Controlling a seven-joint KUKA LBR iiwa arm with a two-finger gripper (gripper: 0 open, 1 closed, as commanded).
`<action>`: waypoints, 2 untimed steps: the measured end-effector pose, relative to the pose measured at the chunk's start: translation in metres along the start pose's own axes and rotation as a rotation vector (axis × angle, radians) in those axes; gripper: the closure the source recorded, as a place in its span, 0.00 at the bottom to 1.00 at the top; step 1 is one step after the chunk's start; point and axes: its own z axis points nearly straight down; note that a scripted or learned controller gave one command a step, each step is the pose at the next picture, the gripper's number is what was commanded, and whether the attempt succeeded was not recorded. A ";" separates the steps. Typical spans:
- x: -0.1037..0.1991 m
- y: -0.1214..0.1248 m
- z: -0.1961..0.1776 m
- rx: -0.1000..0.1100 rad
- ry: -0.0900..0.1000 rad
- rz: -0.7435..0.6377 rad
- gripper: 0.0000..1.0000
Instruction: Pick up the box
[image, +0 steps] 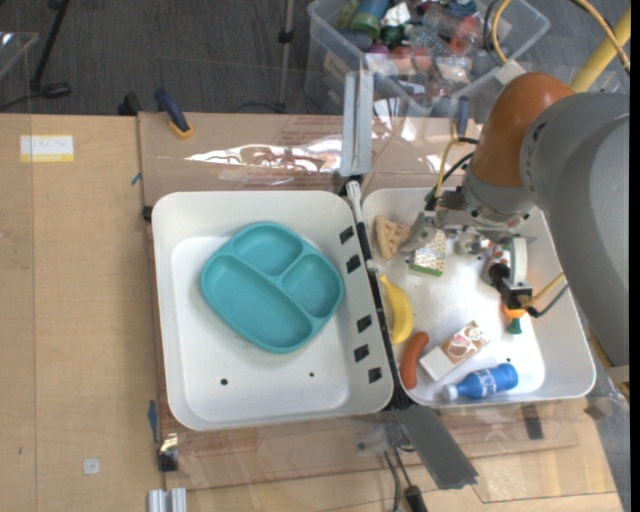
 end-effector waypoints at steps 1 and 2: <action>-0.004 -0.028 -0.001 -0.001 0.000 -0.007 0.00; -0.004 -0.026 -0.013 -0.005 -0.001 -0.008 1.00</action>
